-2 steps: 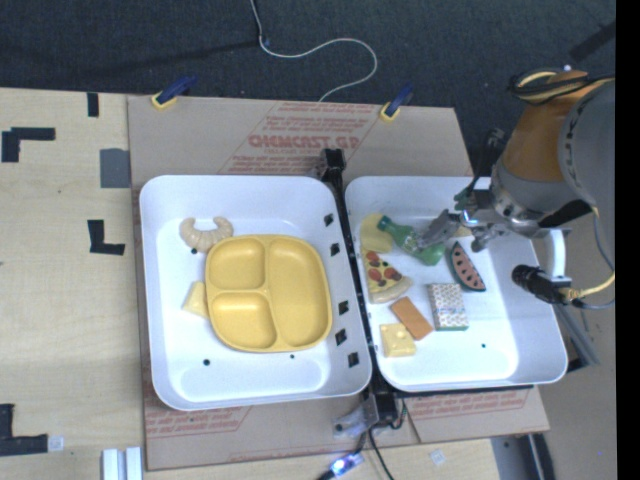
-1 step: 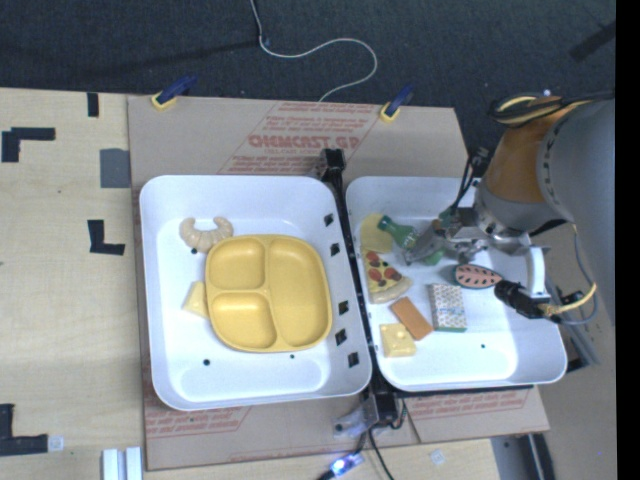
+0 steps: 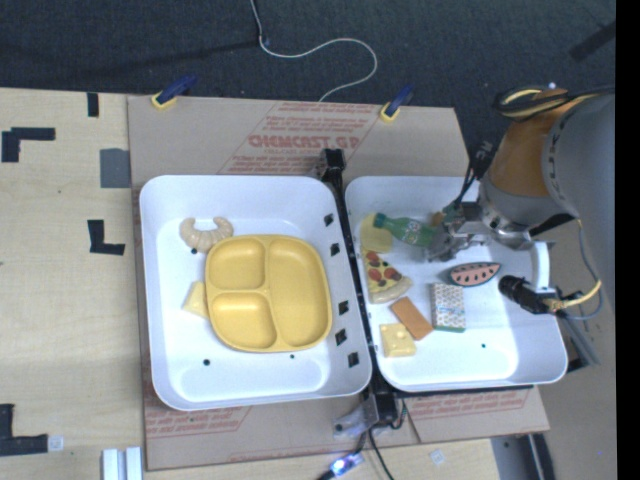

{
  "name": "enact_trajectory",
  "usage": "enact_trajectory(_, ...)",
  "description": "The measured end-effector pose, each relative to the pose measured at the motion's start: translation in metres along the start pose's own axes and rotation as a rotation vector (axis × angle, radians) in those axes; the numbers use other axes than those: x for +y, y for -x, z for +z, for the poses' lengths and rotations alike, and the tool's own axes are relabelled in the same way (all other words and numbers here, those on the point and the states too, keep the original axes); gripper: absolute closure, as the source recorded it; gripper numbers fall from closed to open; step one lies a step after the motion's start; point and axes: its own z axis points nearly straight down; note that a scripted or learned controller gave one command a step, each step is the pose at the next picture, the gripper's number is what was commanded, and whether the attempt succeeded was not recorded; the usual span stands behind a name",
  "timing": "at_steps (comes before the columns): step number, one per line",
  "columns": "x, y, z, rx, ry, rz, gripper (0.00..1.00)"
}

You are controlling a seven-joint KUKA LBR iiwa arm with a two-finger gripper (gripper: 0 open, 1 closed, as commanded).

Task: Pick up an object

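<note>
From my seat I see the gripper (image 3: 450,236) low in the right bin (image 3: 500,368), near its upper edge, with the arm (image 3: 545,168) coming in from the right. The nearest candidate is the green bottle (image 3: 408,231), lying on its side just to the gripper's left, touching or nearly touching it, its long axis running roughly left to right, tilted slightly downward toward the gripper. That means the bottle points its end at the tool rather than presenting its flank, so I judge any closing would need to straddle the narrow width across that axis. I cannot tell how the gripper is set; the tool head is a dark clutter from this angle, and I see nothing clearly clamped in it. The watermelon slice (image 3: 473,273) lies just below and right of the gripper, also close. The pizza slice (image 3: 385,276) sits lower left, farther off.
</note>
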Motion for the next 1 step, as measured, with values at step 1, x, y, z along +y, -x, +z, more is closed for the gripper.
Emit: enact_trajectory(1, -0.0078, -0.0058, -0.0527, 0.002, 0.002, 0.001, 1.0)
